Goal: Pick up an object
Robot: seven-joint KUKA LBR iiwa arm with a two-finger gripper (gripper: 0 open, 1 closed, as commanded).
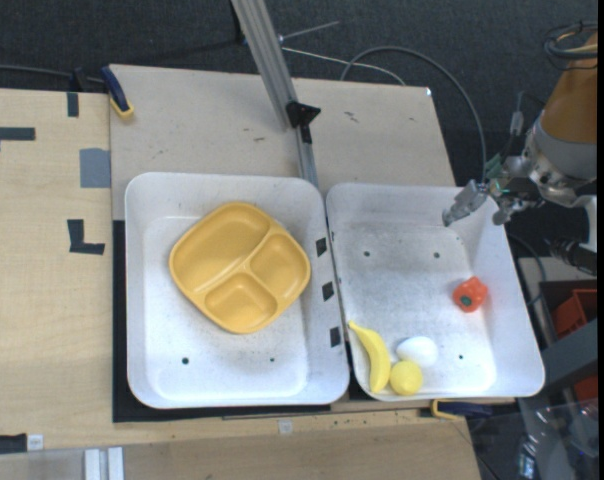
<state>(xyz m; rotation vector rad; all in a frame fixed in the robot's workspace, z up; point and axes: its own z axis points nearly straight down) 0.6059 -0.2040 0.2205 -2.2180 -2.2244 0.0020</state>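
Note:
The right bin (382, 218) holds a small red-orange fruit with a green top (470, 294) near its right wall. A yellow banana (372, 356), a white egg-shaped object (417, 349) and a yellow lemon-like ball (406, 378) are grouped at its front edge. My gripper (480, 208) hovers over the bin's far right corner, well above and behind the red fruit. Its fingers are spread open with nothing between them. In the left bin (152, 368) lies a yellow divided plate (240, 266).
A slanted metal pole (272, 63) runs from the top down to the gap between the bins. A cable loops across the bench behind the right bin. The orange-banded arm (572, 118) stands at the right edge. A blue-and-yellow clamp (117, 93) sits far left.

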